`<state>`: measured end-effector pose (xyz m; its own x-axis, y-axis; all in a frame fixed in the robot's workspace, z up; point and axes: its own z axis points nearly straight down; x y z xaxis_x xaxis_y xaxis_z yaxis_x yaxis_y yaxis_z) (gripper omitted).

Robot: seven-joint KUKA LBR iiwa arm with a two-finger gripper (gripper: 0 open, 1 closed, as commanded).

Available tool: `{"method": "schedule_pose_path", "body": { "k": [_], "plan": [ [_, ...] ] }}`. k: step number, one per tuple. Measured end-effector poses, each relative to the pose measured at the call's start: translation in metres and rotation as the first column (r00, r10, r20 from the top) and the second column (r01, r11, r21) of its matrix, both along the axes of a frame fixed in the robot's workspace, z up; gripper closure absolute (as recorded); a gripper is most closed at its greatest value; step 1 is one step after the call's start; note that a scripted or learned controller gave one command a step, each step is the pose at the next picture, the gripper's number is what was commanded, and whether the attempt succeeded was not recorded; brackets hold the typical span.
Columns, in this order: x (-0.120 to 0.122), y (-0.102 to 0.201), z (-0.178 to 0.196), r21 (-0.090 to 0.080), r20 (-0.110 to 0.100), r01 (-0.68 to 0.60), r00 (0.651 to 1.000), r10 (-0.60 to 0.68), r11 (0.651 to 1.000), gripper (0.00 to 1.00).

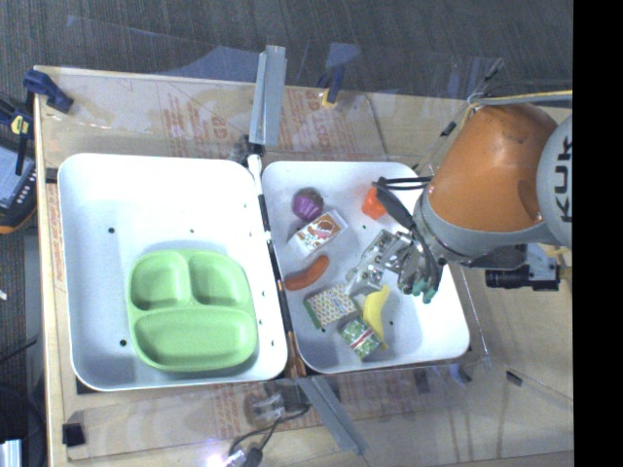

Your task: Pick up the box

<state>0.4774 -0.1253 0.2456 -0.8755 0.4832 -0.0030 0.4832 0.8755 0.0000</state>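
Three box-like items lie in the right bin (443, 334). A small white and red carton (319, 232) sits toward the back left. A flat patterned packet (331, 305) rests near the front. A little green carton (360, 339) is at the front edge. My gripper (383, 263) hangs low over the middle of this bin, just above a yellow banana (376, 308) and right of the patterned packet. Nothing is seen held in it. The orange-banded wrist (487, 178) covers the bin's right side.
Also in the right bin are a purple round fruit (308, 203), a reddish sausage (306, 273) and an orange piece (372, 202). The left bin (88, 222) holds a green divided tray (192, 310). A metal bar (266, 95) stands behind the bins.
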Motion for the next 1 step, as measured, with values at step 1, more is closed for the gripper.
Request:
{"method": "schedule_pose_path", "body": {
  "k": [1],
  "plan": [
    [0.0619, 0.0219, 0.0199, -0.001, 0.001, -0.392, 0.92, 0.392, 0.92, 1.0]
  ]
}}
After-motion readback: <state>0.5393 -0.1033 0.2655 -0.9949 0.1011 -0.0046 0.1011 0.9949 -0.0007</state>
